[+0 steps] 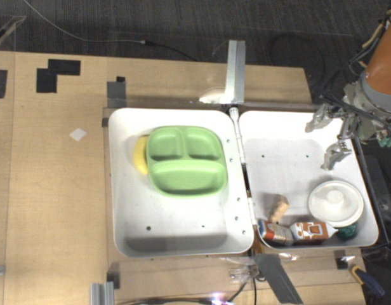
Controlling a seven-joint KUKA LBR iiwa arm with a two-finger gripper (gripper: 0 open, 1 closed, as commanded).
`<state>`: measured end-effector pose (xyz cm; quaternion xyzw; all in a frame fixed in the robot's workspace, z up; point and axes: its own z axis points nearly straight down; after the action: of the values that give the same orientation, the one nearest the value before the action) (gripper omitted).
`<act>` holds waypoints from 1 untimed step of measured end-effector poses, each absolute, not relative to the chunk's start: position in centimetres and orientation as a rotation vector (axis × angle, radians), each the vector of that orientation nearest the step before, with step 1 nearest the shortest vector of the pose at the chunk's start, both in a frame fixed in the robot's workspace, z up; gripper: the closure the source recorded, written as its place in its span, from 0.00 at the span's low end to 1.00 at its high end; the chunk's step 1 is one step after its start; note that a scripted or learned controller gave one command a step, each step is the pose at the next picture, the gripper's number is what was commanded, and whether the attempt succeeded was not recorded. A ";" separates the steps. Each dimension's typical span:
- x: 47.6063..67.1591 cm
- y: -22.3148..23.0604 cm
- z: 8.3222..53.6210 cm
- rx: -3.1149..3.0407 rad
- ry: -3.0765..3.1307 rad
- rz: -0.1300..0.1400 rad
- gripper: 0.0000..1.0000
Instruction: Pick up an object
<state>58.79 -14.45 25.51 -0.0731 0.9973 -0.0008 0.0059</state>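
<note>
My gripper (327, 136) hangs over the upper right part of the right bin (278, 145), open, with nothing between its two metal fingers (336, 152). Below it in that bin lie a white round bowl (335, 201), a tan cork-like piece (279, 207), an orange-brown carton (310, 232), a small can (275, 233) and a dark green item (348, 230). The left bin (176, 224) holds a green divided plate (186, 159) with a yellow object (139, 155) tucked under its left edge.
A metal divider (240, 157) runs between the two bins. An upright metal post (236, 72) stands behind them. The arm's grey body with its orange band (381, 75) enters from the right. The wooden bench (49, 189) stretches out to the left.
</note>
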 end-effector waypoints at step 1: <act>56.4 -12.0 16.3 -0.323 3.117 0.000 0.00</act>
<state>56.42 -11.98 16.32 -0.1031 0.9947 0.0002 0.0040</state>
